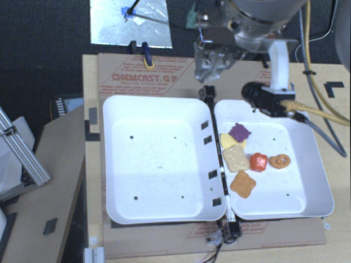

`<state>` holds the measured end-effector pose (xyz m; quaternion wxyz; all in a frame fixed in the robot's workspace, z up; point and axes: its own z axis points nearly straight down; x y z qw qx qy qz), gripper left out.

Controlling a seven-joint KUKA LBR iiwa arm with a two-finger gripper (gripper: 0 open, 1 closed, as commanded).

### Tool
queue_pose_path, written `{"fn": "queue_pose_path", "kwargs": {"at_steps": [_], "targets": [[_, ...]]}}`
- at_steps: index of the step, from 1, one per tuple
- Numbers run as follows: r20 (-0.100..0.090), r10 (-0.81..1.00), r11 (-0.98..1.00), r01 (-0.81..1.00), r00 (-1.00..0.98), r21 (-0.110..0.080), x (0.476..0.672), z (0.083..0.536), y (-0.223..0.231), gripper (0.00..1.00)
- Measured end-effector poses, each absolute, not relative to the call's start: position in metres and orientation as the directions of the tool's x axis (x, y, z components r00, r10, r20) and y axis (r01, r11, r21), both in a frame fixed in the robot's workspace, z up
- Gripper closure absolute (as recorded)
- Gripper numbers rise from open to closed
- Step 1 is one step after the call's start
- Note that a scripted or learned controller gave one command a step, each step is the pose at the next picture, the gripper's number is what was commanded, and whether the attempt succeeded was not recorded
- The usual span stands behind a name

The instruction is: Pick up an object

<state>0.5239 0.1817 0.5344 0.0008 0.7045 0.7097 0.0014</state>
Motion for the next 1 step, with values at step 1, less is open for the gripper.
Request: {"fn": "queue_pose_path", "kwargs": {"at_steps": [1], "targets": [[-0.005, 1.0, -0.002, 1.0, 0.002, -0.013, 0.5116, 0.3969, 0.1518, 1.0]]}}
